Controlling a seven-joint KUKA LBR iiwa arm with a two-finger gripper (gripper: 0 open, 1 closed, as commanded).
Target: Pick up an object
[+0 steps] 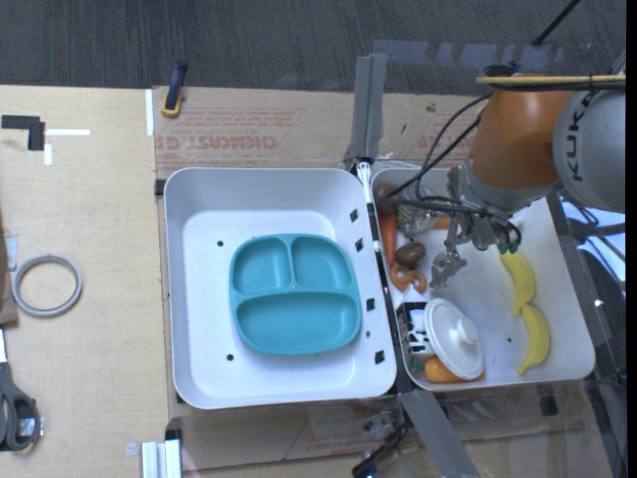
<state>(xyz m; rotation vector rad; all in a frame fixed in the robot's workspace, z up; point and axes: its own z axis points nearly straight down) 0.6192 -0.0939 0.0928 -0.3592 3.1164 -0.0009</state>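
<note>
Bananas (526, 312) in right bin (567, 361); apparently carrot (387, 235) too.

Two white bins (179, 297) — one teal plate (296, 295); two bananas (520, 279); one tape roll (45, 285).

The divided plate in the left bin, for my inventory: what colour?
Teal blue, per the camera view: divided plate.

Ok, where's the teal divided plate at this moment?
In the camera view, the teal divided plate lies flat in the middle of the left bin, away from the gripper, which hangs over the right bin beside the banana.
</note>
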